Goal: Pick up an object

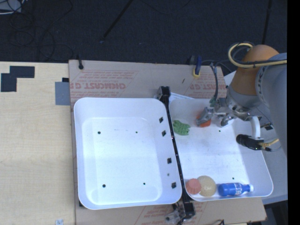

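— Which object is it after?
— I'd guess the orange piece [204,118], near the right bin's [243,172] far edge; the gripper [216,117] sits right against it.
— Gripping it?
— Can't tell.
— And the arm [262,78]?
— It reaches in over the bin's far right corner, wrist bent down and leftward.
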{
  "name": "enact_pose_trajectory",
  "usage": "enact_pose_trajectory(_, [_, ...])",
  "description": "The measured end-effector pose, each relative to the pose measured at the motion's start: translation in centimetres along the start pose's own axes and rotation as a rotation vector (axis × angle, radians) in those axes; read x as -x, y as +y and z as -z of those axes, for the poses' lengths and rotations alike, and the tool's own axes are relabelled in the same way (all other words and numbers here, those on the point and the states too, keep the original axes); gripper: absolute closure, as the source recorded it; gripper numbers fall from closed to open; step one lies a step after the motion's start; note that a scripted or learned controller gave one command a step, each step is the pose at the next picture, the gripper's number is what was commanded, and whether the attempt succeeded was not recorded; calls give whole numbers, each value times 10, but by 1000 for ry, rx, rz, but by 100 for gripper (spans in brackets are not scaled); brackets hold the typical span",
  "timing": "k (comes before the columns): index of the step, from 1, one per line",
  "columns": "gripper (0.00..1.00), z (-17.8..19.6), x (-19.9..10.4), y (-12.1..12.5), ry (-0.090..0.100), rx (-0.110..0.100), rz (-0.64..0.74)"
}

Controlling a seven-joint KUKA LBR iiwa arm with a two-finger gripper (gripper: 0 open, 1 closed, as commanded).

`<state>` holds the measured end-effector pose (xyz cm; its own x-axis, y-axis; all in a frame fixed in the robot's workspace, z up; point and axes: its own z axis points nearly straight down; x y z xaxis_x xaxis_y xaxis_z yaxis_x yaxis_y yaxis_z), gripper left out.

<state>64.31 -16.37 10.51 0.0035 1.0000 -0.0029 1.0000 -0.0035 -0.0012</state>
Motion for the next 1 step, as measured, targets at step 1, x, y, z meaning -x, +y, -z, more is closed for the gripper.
enact_pose_trajectory(1, [100, 10, -3, 0, 2, -2, 5])
